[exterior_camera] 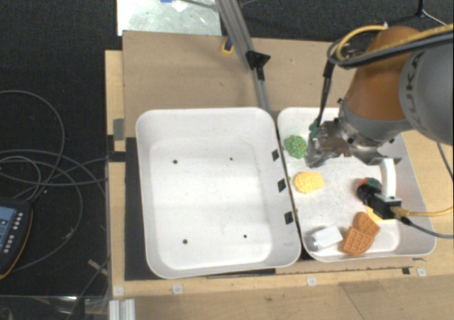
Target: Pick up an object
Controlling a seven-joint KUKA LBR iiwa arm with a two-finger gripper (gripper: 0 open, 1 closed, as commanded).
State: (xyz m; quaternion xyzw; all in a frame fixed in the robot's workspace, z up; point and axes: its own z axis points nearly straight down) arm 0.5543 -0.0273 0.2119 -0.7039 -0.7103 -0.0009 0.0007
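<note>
In the right bin [418, 244] lie a green leafy toy [296, 145], a yellow corn-like piece [308, 182], an orange waffle-shaped piece [360, 233] and a small white block [326, 238]. My gripper [317, 153] hangs low over the bin's upper left part, between the green toy and the yellow piece, just right of the green toy. The wrist's bulk hides the fingertips. I see nothing held between them.
The left bin [206, 191] lies beside the right one, joined by black clips [281, 185]. A grey tripod leg [237, 24] slants down to the bins' far edge. A black and orange fitting with cable [379, 201] hangs over the right bin.
</note>
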